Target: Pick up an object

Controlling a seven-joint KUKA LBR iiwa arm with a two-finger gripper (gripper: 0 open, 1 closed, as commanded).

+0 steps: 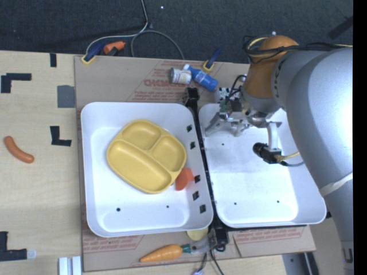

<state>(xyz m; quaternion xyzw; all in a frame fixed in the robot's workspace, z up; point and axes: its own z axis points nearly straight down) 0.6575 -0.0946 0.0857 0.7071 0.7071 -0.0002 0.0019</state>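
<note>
Glossy yellow plastic tray [147, 155], smooth white plastic bins [92, 171], matt brown cardboard underlay [143, 85], pale wood bench [34, 199]

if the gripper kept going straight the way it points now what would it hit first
The gripper points down over the right bin's far-left corner. Straight on, it would probably meet the bin's bare white floor first, close to the divider between the bins; depth is hard to judge.

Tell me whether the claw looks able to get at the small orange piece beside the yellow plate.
Probably yes: the orange piece lies uncovered in the left bin, beside the yellow plate. The claw is over the right bin, across the divider.
</note>
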